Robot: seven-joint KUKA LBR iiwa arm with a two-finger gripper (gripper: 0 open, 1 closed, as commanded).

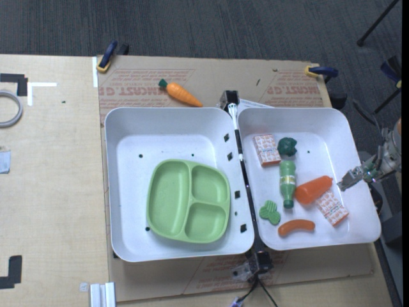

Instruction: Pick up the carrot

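The carrot (181, 93), orange with a green top, lies on the brown cardboard behind the left bin (128, 171), outside both bins. My gripper (353, 178) hovers at the right rim of the right bin (345, 130), far from the carrot. It is small at the view's edge, and nothing is seen in it.
A green divided plate (190, 201) lies in the left bin. The right bin holds two small red-and-white boxes (266, 149), a green bottle (287, 181), a dark green vegetable (287, 146), an orange-red piece (314, 189), a small green item (271, 212) and a sausage (296, 227). Clamps (107, 55) hold the cardboard's back corners.
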